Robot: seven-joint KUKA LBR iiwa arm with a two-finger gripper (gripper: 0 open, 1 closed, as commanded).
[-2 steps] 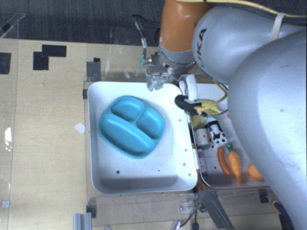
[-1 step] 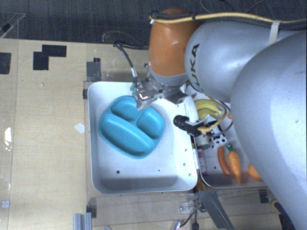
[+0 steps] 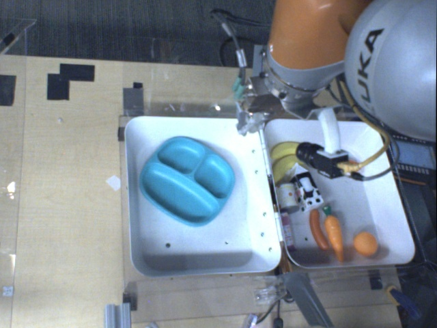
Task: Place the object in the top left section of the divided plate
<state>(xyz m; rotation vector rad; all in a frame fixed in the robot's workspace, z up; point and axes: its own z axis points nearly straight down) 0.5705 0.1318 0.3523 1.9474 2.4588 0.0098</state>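
Note:
A blue divided plate (image 3: 187, 180) lies in the left white bin (image 3: 147, 251), with two small sections on its far side and one long section on its near side. All three sections are bare. My gripper (image 3: 304, 191) hangs low over the left part of the right bin (image 3: 399, 234), just in front of a yellow banana-like object (image 3: 283, 154) and behind a red sausage (image 3: 317, 230). The arm's wrist and a black cable fitting (image 3: 319, 157) cover part of the yellow object.
In the right bin, an orange carrot (image 3: 333, 236) lies beside the sausage and a small orange fruit (image 3: 366, 244) sits near the front right corner. The bins' shared wall (image 3: 272, 203) runs between plate and gripper. The big grey and orange arm (image 3: 321, 26) looms over the bins' far edge.

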